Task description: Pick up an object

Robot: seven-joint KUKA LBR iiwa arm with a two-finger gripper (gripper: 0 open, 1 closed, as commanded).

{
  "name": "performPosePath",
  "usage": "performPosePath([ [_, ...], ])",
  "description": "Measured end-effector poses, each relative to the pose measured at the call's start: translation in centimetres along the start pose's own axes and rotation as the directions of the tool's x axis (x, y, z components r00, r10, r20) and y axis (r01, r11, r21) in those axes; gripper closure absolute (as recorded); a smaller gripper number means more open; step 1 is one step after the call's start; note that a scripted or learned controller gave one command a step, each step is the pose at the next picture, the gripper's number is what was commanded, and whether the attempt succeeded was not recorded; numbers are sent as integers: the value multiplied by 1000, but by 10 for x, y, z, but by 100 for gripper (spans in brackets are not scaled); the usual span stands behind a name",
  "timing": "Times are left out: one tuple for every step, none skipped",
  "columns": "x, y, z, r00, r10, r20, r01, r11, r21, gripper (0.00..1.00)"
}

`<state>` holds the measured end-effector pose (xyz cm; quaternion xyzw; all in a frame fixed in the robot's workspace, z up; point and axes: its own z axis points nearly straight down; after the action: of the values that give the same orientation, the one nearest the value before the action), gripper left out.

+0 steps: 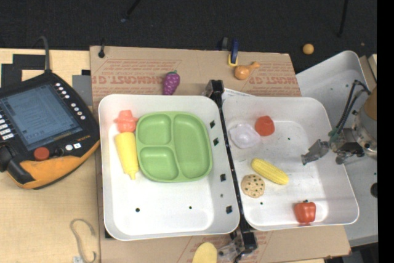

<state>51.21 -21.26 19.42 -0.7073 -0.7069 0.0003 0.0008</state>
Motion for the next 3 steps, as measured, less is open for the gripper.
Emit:
performPosePath([
  [6,-3,44,1000,-3,-2,3,1000,4,0],
  [17,0,94,1000,0,-1,0,1000,-6,0],
  [13,6,98,1000,4,10,-4,1000,-21,0],
])
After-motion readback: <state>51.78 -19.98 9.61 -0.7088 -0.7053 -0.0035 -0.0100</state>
